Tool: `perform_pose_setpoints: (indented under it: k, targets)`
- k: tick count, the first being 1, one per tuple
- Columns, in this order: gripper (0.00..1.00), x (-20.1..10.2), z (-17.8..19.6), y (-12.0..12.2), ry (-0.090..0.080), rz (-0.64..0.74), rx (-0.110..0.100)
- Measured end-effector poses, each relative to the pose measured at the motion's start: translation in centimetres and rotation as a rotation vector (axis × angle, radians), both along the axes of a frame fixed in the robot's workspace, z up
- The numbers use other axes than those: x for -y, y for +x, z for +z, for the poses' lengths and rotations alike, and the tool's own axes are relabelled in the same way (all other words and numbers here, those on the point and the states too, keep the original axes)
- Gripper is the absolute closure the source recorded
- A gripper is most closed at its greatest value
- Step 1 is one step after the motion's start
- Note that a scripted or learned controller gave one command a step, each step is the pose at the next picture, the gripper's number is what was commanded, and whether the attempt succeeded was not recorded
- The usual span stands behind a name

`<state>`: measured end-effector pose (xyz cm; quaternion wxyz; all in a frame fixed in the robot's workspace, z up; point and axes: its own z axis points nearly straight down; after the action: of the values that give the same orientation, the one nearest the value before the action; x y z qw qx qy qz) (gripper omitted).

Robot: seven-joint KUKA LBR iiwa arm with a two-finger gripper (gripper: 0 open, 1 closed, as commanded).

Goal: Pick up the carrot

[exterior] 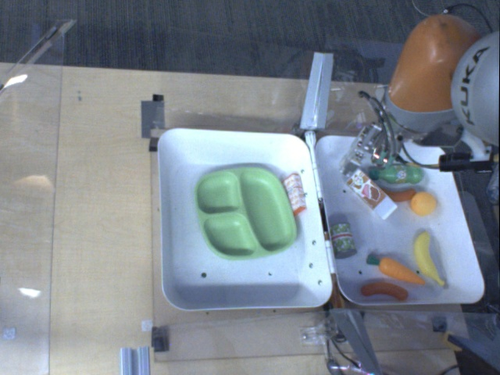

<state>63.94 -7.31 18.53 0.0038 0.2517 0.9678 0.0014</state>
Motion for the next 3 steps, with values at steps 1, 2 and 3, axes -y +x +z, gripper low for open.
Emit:
perform_pose_setpoints:
  k: [1, 2, 3]
  targets:
    - [1.00, 1.1, -9.1, -4.8, 0.000, 0.021, -0.001]
    - [1.00, 0.9, -9.3, -7.5, -0.001, -0.033, 0.020]
    - [1.00, 2.2, -7.0, -10.6, -0.001, 0.293, -0.003]
